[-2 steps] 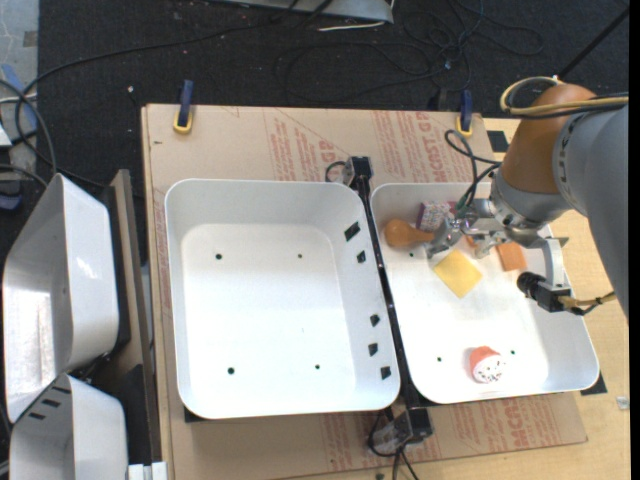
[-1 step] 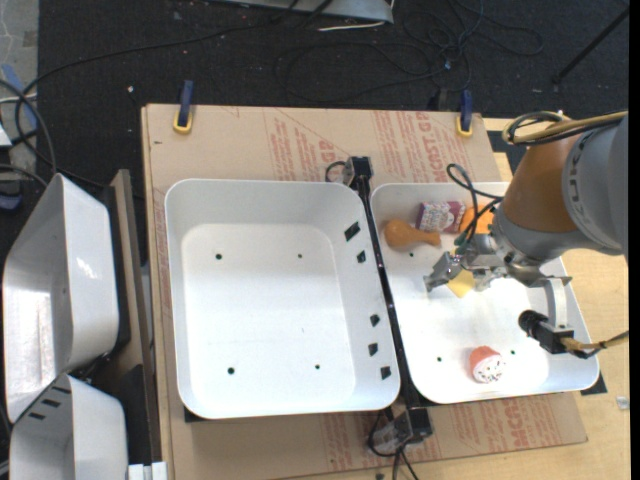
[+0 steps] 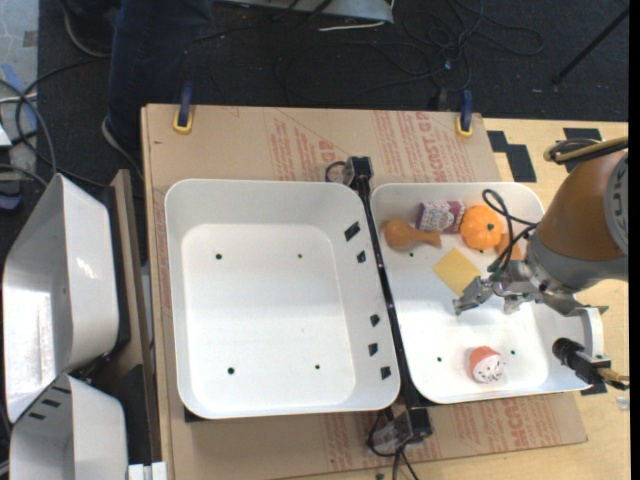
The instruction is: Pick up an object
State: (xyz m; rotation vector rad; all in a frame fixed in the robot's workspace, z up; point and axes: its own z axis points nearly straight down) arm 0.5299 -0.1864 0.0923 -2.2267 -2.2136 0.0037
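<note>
The left bin (image 3: 190, 298) sits on the worktop (image 3: 260, 133). In the right bin (image 3: 440, 386), from left to right: a tan gourd-shaped toy (image 3: 408, 234), a small purple-and-white packet (image 3: 438, 215), a flat yellow block (image 3: 457, 269), an orange pumpkin-like ball (image 3: 482, 230), and, nearer the front, a small red-and-white piece (image 3: 486, 365). The hand (image 3: 478, 296) hovers just beside the yellow block, holding nothing; how wide it stands I cannot tell. The block looks light, stiff and thin, best pinched across its edges.
</note>
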